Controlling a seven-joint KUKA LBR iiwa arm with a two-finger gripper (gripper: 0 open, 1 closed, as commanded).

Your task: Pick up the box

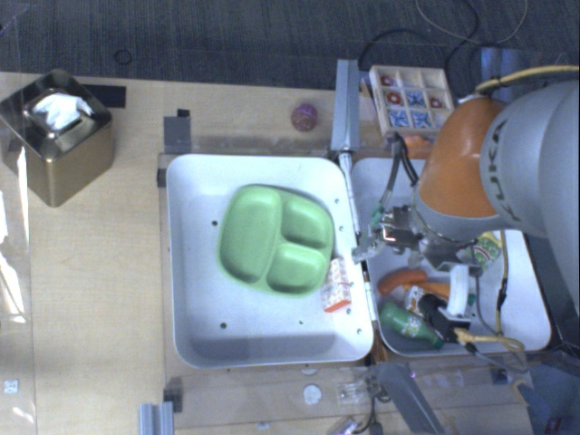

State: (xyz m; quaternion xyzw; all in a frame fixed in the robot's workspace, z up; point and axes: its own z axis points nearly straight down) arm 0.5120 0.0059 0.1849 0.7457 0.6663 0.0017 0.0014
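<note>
White box [337, 288] lies left of the jaws [391, 236], apart.

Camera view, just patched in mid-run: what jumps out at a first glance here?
The green divided plate fills the middle of the left bin, with a small white and red box lying just off its lower right edge. On the right, the grey and orange arm looms over the right bin, where a green bottle and an orange item lie. A brown tissue box sits on the bench at far left.
</note>
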